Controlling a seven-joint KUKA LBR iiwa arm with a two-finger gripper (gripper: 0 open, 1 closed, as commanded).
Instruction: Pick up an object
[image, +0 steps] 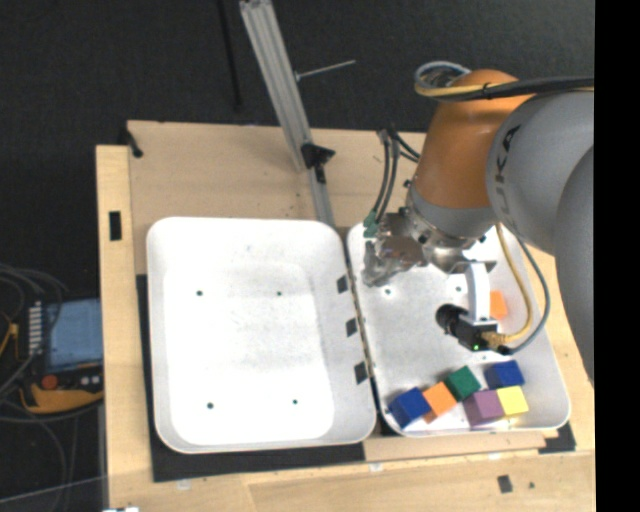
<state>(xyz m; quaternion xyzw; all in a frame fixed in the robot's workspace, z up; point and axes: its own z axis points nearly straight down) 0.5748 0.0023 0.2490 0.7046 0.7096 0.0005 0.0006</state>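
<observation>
Several small blocks lie along the front of the right bin (415, 330): a blue block (409, 405), an orange block (440, 398), a green block (462, 382), a second blue block (504, 374), a purple block (484, 406) and a yellow block (513, 401). Another small orange piece (498, 305) rests near the bin's right wall, partly behind a cable. My gripper (379, 264) hangs over the far left corner of the right bin, well away from the blocks and close to the wall between the bins. Nothing is visible in it.
The left bin (250, 330) sits beside the right one, with a row of dark clips (352, 325) along the shared edge. A slanted metal pole (290, 110) rises behind the bins. The arm's bulky wrist and cables (470, 170) overhang the right bin's back.
</observation>
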